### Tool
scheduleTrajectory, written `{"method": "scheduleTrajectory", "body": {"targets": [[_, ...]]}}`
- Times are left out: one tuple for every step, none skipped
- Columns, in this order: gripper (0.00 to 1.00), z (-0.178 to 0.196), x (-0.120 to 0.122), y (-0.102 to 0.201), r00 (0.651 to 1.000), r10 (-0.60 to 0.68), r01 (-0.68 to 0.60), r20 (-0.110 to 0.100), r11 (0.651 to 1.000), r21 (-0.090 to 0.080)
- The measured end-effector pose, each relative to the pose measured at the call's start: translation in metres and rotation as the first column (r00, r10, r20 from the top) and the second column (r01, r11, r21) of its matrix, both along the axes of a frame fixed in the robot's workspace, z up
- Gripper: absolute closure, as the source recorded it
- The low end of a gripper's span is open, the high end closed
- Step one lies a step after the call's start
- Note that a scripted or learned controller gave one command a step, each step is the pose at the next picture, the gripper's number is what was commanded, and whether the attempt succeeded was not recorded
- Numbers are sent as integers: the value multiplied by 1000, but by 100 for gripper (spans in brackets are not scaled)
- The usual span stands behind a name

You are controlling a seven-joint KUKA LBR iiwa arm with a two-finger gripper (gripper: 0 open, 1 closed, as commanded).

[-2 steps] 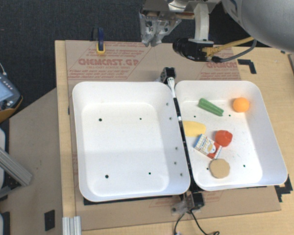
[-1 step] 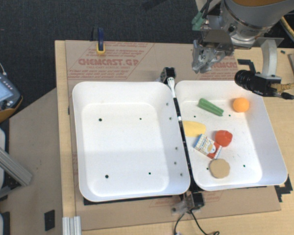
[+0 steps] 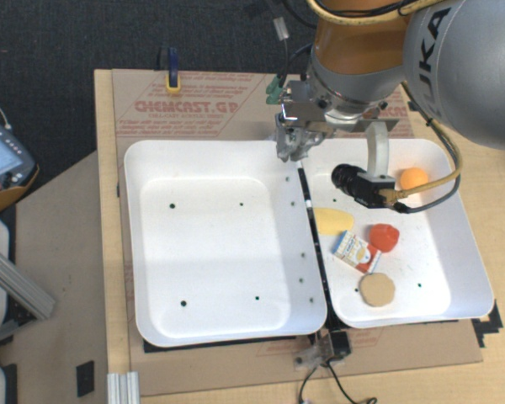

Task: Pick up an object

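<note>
The right bin (image 3: 454, 259) holds several small objects. A yellow wedge (image 3: 332, 220) lies near the divider, with a small white, blue and red carton (image 3: 352, 250) just below it. A red piece (image 3: 385, 236) sits to the right of the carton and a tan round disc (image 3: 377, 290) lies nearer the front. An orange ball (image 3: 413, 178) rests toward the back right. My gripper (image 3: 293, 147) hangs over the back end of the divider between the bins, apart from all of these objects, with nothing seen in it.
The left bin (image 3: 143, 225) is bare white. A black piece on a looping cable (image 3: 358, 184) from the arm hangs over the back of the right bin, next to the ball. The big grey and orange arm (image 3: 379, 32) covers the back right. A blue clamp (image 3: 172, 70) stands on the cardboard behind.
</note>
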State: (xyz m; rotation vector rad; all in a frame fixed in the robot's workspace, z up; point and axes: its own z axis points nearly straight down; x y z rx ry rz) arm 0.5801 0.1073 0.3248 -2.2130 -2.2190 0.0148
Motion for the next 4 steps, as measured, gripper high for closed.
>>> {"method": "scheduleTrajectory", "body": {"targets": [[100,-10,-63,-73,1000,-10,10,4,1000,0],[100,31,-63,-14,1000,3,-3,17,1000,3],[100,-1,-103,-44,1000,-6,6,5,1000,1],[100,95,-100,-6,1000,2,-2,24,1000,5]]}}
